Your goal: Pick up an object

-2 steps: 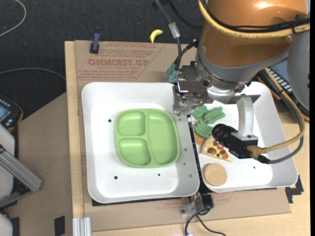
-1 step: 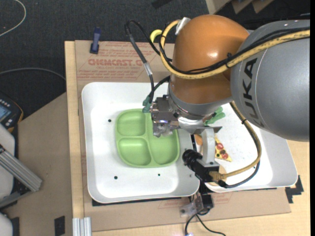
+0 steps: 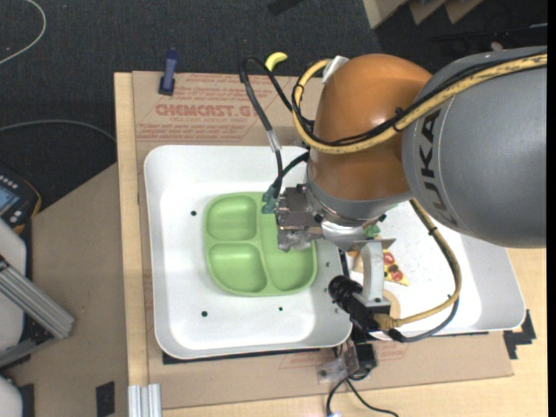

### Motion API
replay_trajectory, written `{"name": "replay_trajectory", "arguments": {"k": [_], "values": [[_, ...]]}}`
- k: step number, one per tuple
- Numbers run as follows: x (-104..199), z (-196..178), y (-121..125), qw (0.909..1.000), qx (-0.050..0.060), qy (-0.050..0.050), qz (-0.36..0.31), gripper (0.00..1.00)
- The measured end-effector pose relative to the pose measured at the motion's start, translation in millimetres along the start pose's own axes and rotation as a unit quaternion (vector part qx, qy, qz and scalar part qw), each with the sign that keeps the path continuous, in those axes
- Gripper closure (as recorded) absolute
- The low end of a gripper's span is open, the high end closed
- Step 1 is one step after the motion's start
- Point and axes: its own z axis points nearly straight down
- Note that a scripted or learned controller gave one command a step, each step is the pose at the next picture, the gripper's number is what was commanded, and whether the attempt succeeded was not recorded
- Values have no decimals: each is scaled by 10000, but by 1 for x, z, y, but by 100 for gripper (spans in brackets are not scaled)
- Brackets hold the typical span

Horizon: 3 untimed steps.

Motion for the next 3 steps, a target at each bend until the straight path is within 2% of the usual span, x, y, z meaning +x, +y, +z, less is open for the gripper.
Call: {"name": "replay_trajectory", "arguments": {"k": [1,2,3], "values": [[-70,-103,1,10000,-94,12,22,100],[-65,-108,1,10000,-49,10,-13,100],[-121,-188,1,10000,-93,7,15,100]]}}
